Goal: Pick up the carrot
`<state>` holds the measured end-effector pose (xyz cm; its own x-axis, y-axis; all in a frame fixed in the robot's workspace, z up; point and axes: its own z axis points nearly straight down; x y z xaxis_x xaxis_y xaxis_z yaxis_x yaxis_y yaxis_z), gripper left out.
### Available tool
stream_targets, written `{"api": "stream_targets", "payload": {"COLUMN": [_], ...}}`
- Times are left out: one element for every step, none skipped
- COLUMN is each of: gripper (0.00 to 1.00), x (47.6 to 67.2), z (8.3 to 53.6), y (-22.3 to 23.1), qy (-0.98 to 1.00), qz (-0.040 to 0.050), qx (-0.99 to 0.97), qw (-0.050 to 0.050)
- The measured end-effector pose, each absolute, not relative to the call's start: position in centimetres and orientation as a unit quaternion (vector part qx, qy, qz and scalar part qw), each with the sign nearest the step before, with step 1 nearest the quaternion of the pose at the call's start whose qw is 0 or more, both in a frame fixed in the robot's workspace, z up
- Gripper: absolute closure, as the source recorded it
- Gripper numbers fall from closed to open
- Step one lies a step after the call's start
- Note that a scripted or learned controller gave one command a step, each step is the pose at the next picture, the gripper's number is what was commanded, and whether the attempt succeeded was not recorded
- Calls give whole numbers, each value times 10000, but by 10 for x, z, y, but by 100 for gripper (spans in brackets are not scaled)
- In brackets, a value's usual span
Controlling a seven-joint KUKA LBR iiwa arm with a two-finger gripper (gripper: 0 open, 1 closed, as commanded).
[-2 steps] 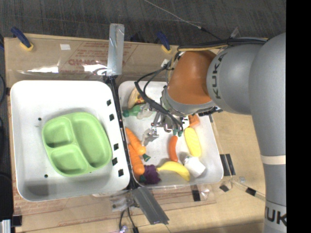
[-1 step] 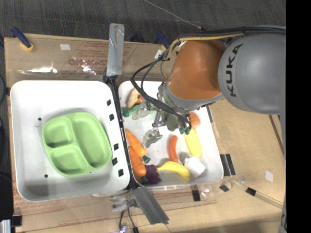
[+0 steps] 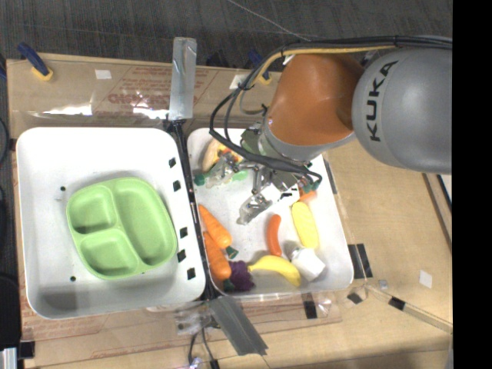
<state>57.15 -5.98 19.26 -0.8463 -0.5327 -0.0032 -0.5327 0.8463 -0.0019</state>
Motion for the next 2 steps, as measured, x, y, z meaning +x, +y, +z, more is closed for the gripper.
{"api": "stream_targets", "payload": {"gripper": [0, 0], "x": [544, 539], "z": [191, 191], "y": [-56, -68], "qy": [8876, 8469], "qz": [7, 8], "qx": [-4606, -5318], "qw": [-5, -7]}}
